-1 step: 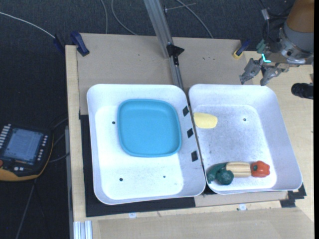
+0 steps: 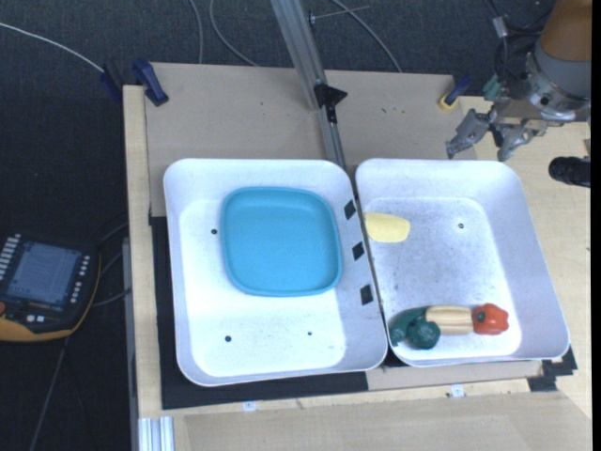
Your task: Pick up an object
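1. Right now my gripper point(image 2: 495, 137) hangs above the bench just past the far rim of the right bin point(image 2: 526, 205), near that bin's far right corner. The fingers point(image 2: 467, 139) look spread, with nothing between them.
2. Candidates all lie in the right bin. A yellow piece point(image 2: 387, 227) rests against the bin's left wall in the far half. Along the near wall sit three things in a row: a green piece point(image 2: 416, 331), a tan stick-shaped piece point(image 2: 449, 319), and a red piece point(image 2: 489, 318).
3. Those three appear to touch or nearly touch; I cannot tell whether they are joined.
4. The left bin point(image 2: 188, 252) holds a blue tray point(image 2: 282, 241), flat and wide. I judge it a poor pick for two fingers.
5. Key relation: every candidate lies toward the camera from the gripper, so the move goes over the far rim and down into the bin. The yellow piece is nearer, off to the view's left; the near-wall row is farther, almost straight toward the camera.
6. The tan piece's long axis runs left to right in the view, parallel to the near wall. My guess is fingers should close across it, not along it.
7. Risk, as I read it: the row crowds the near wall, and the yellow piece hugs the left wall, leaving little finger room on those sides.
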Available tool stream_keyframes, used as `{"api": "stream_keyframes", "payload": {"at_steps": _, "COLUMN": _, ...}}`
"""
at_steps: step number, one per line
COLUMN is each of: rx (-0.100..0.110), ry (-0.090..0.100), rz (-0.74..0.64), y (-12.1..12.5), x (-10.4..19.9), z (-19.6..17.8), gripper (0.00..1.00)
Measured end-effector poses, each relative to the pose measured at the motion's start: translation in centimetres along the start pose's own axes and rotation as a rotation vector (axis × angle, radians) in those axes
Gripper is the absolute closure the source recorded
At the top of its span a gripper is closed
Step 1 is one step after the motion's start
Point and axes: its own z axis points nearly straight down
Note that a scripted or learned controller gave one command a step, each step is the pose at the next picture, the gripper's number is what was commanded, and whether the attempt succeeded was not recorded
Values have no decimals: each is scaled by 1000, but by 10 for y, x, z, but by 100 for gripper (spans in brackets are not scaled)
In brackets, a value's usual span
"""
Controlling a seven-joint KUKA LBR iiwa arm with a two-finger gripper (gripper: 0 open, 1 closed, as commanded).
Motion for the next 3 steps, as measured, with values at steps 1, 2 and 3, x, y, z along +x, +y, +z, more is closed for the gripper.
{"api": "stream_keyframes", "payload": {"at_steps": 1, "rx": 4, "ry": 0, "rz": 0, "y": 4, "x": 0, "z": 43, "gripper": 0}}
{"api": "stream_keyframes", "payload": {"at_steps": 2, "rx": 4, "ry": 1, "rz": 0, "y": -4, "x": 2, "z": 89, "gripper": 0}}
{"api": "stream_keyframes", "payload": {"at_steps": 3, "rx": 6, "ry": 1, "rz": 0, "y": -5, "x": 2, "z": 152, "gripper": 0}}
